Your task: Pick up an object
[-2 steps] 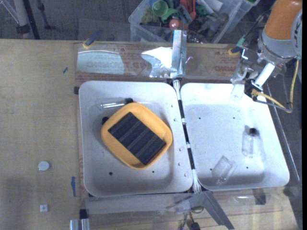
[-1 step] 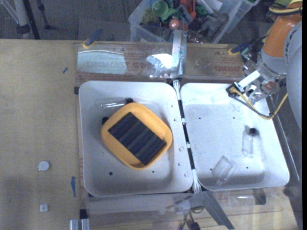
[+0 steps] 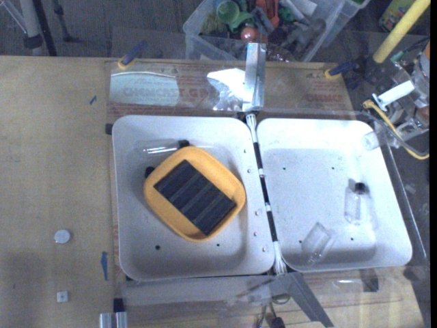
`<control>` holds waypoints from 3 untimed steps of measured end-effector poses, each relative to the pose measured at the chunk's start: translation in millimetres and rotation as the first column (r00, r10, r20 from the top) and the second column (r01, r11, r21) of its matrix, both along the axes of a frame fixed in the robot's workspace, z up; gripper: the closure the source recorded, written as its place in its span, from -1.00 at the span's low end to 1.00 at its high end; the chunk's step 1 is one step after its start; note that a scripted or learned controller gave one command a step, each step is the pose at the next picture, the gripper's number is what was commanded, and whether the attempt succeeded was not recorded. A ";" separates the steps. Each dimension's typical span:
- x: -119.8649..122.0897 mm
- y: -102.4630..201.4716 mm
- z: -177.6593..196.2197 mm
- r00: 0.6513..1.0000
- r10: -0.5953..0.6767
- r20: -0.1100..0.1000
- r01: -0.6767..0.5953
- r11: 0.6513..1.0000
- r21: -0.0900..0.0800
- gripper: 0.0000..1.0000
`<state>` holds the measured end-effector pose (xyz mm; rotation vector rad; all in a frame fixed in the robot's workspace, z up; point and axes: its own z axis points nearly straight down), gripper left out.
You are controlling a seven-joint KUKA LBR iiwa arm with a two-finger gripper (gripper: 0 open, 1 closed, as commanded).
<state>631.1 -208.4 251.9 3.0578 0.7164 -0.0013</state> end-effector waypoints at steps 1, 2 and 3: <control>0.2 0.6 0.0 1.000 0.001 0.000 -0.001 1.000 0.000 -1.00; 28.3 -13.0 66.1 0.988 -0.155 0.000 0.155 0.988 0.001 -1.00; -30.8 -3.0 -25.0 0.996 -0.093 -0.003 0.093 0.996 0.003 -1.00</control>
